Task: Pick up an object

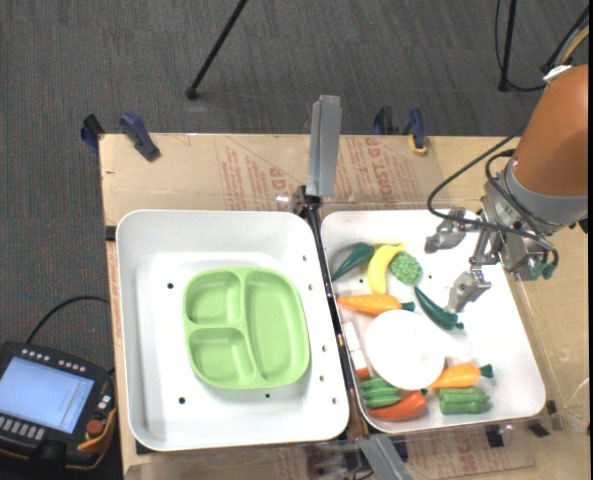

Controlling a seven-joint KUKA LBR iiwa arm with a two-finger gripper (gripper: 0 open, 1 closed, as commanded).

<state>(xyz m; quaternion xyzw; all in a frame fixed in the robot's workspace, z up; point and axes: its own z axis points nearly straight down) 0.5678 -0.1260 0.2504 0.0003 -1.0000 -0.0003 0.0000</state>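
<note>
My gripper [458, 264] hangs over the upper right part of the right bin [511, 318], open, with nothing between its fingers. One fingertip [468, 290] sits just above the end of a dark green vegetable [436, 308]. Left of the gripper lie a yellow banana [381, 263] and a small green bumpy piece [406, 268]. An orange carrot [372, 303] lies below them. A white round plate [404, 348] sits in the bin's middle.
Along the right bin's front edge are another carrot [459, 375], green beans [463, 400] and an orange pepper [404, 406]. The left bin [146, 268] holds a green divided plate [246, 328]. A teach pendant [41, 398] lies at lower left.
</note>
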